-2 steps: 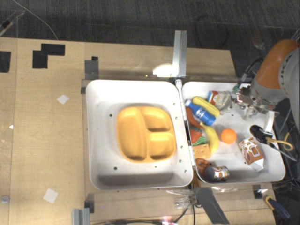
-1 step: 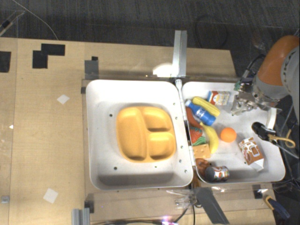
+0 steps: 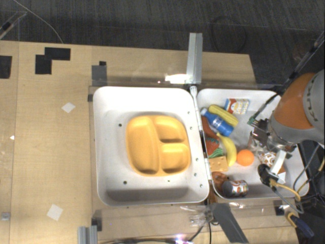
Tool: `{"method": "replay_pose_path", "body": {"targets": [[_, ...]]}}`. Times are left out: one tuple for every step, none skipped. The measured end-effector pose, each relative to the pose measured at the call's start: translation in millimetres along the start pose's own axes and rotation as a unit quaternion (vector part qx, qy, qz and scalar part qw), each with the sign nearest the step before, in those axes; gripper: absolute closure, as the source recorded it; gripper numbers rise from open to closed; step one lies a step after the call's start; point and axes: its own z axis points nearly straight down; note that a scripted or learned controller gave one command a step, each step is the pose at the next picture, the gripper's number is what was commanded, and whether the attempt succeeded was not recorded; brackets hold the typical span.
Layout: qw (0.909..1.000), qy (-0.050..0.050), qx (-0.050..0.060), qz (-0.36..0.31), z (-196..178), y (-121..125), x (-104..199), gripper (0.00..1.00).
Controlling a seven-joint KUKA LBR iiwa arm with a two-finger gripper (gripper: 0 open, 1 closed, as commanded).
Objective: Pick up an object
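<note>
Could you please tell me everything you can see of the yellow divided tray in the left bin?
The yellow tray is a rounded-square dish that looks like smooth moulded plastic, glossy under the light. Raised ridges split it into three compartments: one long one on the view's left side and two smaller ones stacked on the right. It lies flat and right side up near the middle of the left white bin, resting on the bin's floor and apart from its walls. Nothing sits in its compartments, and nothing else touches it.

bench: pale wood, flat and dull
bins: smooth white plastic, a bit shiny
yellow tray: smooth plastic
can: shiny metal
floor: dark rough carpet
</note>
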Motion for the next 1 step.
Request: {"method": "replay_pose_path", "body": {"targets": [[0.9918,0.0,0.003,0.127,-95.5,10.5,109.4,1.0]]}}
